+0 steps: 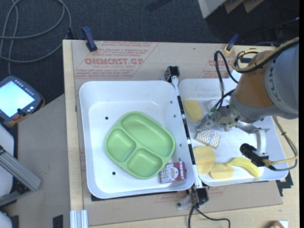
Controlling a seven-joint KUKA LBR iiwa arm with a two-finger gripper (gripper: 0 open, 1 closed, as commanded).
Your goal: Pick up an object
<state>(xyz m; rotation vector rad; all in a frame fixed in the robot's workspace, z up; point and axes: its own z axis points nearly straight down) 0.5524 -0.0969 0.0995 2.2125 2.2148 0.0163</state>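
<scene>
Camera view: two white bins sat on the table [118, 61]. Left bin [95, 99] held one green tray [138, 144] and one small carton [173, 172]. Right bin [204, 85] held four yellow pieces, among them a banana [247, 166], plus one patterned packet [209, 137] just beside the claw [213, 118], whose grip I cannot tell.

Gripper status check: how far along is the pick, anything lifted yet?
Done: the arm has reached into the right bin, and the gripper sits low beside the patterned packet. In hand: nothing visibly between its fingers. Left: grasp and lift. The packet, yellow pieces, banana and the left bin's green tray and small carton all lie flat.
</scene>
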